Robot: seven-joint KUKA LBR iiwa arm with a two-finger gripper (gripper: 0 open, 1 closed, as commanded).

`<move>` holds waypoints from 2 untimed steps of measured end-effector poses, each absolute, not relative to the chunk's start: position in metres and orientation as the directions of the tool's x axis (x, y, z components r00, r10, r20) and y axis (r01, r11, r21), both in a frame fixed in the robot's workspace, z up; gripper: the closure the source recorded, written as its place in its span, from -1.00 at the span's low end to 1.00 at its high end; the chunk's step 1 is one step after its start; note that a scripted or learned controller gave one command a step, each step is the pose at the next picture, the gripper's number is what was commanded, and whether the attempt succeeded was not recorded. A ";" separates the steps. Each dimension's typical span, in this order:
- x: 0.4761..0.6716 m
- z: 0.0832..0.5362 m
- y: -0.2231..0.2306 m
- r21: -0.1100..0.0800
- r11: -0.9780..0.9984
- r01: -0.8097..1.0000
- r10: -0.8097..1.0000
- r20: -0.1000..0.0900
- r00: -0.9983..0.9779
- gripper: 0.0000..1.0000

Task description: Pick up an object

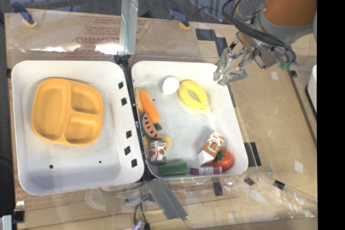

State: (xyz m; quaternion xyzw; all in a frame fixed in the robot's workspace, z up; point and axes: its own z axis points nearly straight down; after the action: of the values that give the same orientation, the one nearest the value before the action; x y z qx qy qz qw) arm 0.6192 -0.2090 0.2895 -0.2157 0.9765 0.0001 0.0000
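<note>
My gripper (226, 74) hangs over the right bin's (229, 105) far right rim, with nothing seen between its fingers, which look spread. In that bin lie a yellow banana (193, 95) and a white egg (170, 85) at the back. An orange carrot (149, 106) and a watermelon slice (149, 127) rest along the left wall. A small can (158, 151), a green vegetable (172, 168), a purple item (205, 171), a small carton (211, 148) and a red tomato (225, 160) crowd the front. The banana is just left of and below the gripper.
The left bin (32, 169) holds an orange divided plate (67, 111). A grey taped post (128, 24) stands behind the seam between the bins. Cables (242, 0) loop by the arm at the upper right. Brown bench surface lies right of the bins.
</note>
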 end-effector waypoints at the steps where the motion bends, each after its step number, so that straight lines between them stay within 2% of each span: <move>1: 0.578 0.279 -0.178 -0.001 0.888 -0.461 -0.461 -0.002 -0.888 1.00; 2: 0.521 0.248 -0.188 0.000 0.998 -0.057 -0.057 0.001 -0.998 1.00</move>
State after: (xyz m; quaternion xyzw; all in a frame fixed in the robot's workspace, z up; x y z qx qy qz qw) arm 0.5215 -0.1877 0.2484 -0.0283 0.9996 0.0000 -0.0004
